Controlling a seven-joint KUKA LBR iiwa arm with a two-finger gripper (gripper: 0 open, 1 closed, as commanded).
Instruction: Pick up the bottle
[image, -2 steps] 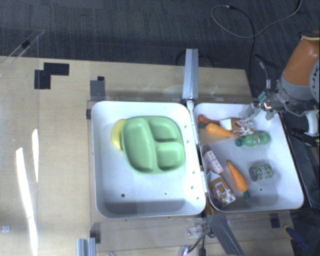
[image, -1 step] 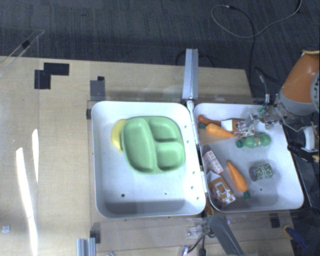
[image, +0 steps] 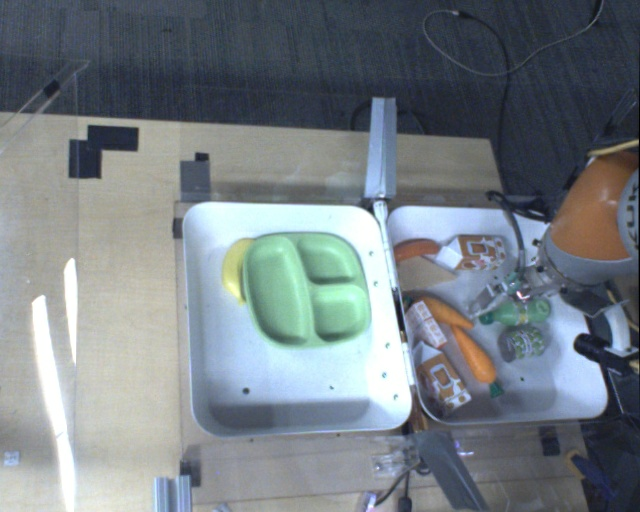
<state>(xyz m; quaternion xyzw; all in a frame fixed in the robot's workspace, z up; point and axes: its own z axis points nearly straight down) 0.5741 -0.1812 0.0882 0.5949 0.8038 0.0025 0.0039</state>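
Now | gripper (image: 512, 292) over green bottle (image: 515, 312) | grip state unclear | labels unreadable

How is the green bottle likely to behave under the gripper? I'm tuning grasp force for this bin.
The green bottle lies on its side in the right bin, so it may well roll if nudged. It looks small and plastic, so probably light and a bit slippery. The gripper is right at it, and a can beside it could block rolling.

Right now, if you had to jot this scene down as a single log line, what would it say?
arm: over right bin | gripper: at green bottle | hold: unconfirmed | left bin: green divided tray | status: pick under way
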